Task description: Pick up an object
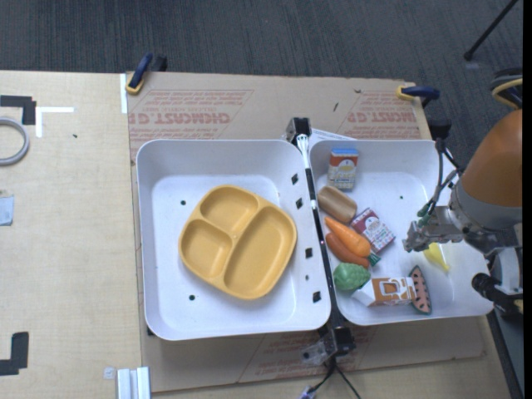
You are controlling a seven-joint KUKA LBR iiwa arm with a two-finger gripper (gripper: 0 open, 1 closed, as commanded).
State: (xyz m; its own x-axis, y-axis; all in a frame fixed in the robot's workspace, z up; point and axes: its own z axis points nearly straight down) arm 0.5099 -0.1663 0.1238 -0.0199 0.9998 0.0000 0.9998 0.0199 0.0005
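The right bin [391, 181] holds several toy foods: a small carton [342, 167], a brown bread roll [336, 201], a red packet [373, 229], a carrot [347, 241], a green vegetable [350, 278], an orange box [392, 291], a watermelon slice [421, 289] and a yellow piece [436, 257]. My gripper [421, 239] hangs over the right side of this bin, just left of and above the yellow piece. Nothing shows between its fingers.
The left bin [158, 223] carries a yellow divided plate [238, 241]. Both bins rest on a cardboard sheet [208, 110] held by clamps [141, 71]. The arm's orange band [503, 169] and cables rise at the right edge.
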